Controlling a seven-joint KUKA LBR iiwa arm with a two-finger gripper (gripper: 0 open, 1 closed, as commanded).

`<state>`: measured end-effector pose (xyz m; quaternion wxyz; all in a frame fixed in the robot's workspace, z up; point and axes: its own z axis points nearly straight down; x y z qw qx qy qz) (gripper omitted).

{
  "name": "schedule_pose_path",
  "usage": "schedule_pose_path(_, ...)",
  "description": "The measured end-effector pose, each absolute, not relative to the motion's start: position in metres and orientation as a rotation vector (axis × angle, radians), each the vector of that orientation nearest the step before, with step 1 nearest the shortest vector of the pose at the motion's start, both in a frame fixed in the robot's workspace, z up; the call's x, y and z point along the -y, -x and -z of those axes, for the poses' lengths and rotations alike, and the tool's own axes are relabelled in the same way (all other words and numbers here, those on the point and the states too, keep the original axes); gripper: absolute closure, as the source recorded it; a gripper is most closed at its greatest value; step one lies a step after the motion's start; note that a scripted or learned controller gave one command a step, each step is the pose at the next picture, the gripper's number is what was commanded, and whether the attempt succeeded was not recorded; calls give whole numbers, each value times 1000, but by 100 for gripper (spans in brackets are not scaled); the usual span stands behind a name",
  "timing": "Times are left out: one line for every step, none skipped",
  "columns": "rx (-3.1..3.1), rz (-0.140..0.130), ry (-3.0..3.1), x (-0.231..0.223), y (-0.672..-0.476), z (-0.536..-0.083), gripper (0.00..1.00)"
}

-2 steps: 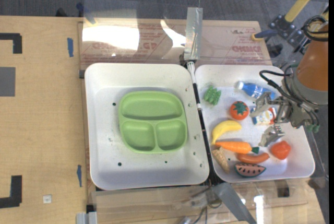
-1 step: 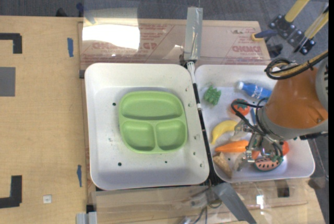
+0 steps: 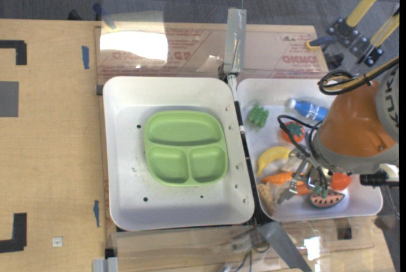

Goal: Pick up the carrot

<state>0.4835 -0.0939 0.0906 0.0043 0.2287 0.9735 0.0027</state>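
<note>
**Gripper at the carrot, grasp not confirmed**

The bench (image 3: 51,137) carries two white bins side by side. The left bin (image 3: 120,156) holds a green divided plate (image 3: 186,147) near its centre. The right bin (image 3: 368,204) holds the food items and the working end of the arm (image 3: 355,125).

The carrot (image 3: 279,179) lies in the right bin toward its front edge, pointing toward the bin's left wall. A banana (image 3: 274,156) lies just behind it. A watermelon slice (image 3: 327,200) sits at the front edge, near the bin's right corner. A green leafy piece (image 3: 258,115) lies near the rear left corner, and a blue bottle (image 3: 309,110) lies along the rear edge.

The gripper (image 3: 303,183) is lowered into the right bin at the thick end of the carrot. Wrist hardware and cabling cover the fingers, so it cannot be told whether they are released or clenched, nor whether the carrot sits between them.

Progress assessment: the approach to the carrot appears complete. The carrot appears to rest on the bin floor, so the lift is not yet done. Remaining steps, as judged: a confirmed grip on the carrot, then a clean lift clear of the banana and the watermelon slice.
</note>
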Motion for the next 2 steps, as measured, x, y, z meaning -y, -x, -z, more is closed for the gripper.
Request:
schedule_pose_path(-2917,-10,-1133,99,-484,-90,0)
schedule_pose_path(-2687,-10,-1598,95,-484,-90,0)
